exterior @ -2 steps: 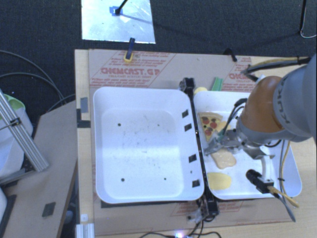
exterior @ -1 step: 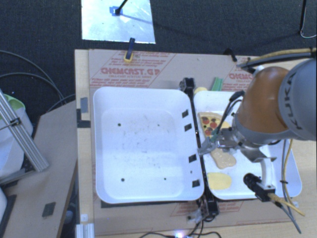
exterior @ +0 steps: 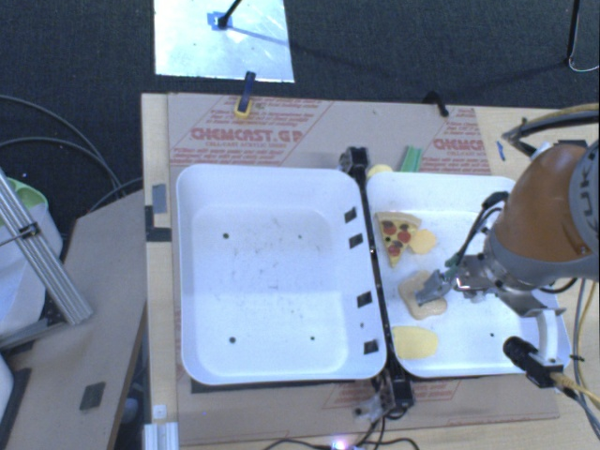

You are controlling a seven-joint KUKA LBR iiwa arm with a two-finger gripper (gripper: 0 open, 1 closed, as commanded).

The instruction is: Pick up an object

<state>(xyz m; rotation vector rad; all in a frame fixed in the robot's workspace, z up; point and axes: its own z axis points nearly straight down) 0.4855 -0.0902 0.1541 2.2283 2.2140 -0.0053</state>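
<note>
In the right bin (exterior: 469, 200) lie a toy pizza slice (exterior: 396, 232), a pale yellow round piece (exterior: 425, 242) beside it, a tan bread-like piece (exterior: 419, 305) and a yellow oval piece (exterior: 414, 342) near the front wall. My gripper (exterior: 432, 289) reaches in from the right and sits low over the tan piece, covering its upper right part. I cannot tell whether it touches or holds that piece. The arm's orange band (exterior: 555, 214) hangs above the bin's right half.
The left bin (exterior: 202, 251) stands beside the right one, with a black divider with clips (exterior: 367, 251) between them. A small yellow item (exterior: 379, 170) and a green item (exterior: 410, 158) lie on the cardboard behind the bins. Cables hang by the arm at the right.
</note>
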